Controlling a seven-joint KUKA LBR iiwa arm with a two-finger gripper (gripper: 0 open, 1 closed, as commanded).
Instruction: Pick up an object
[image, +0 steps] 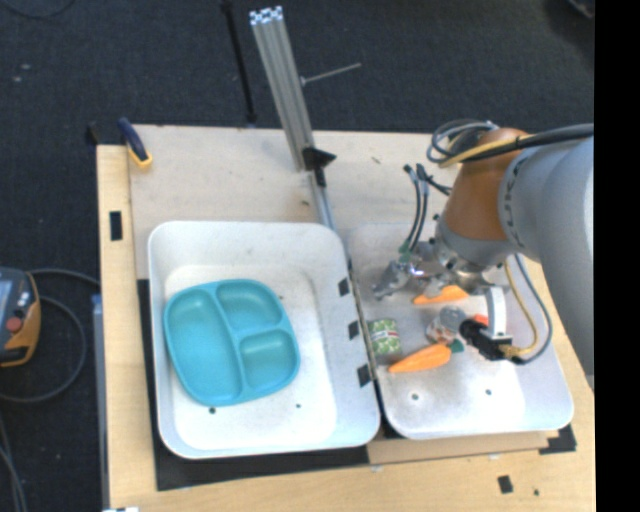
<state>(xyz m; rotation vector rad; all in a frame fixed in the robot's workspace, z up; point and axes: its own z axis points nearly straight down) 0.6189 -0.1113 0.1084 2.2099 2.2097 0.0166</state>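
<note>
Two bins sit side by side on your bench; the left one holds a blue tray, lying flat and well apart from the action. Your arm reaches over the right bin, wrist bent down so the gripper hangs low above the clutter. One carrot lies near the bin's left wall, beside a green packet; another orange piece sits right under the wrist, probably your target. Whether the claw is spread or closed, you cannot tell; cables and the wrist hide it.
</note>
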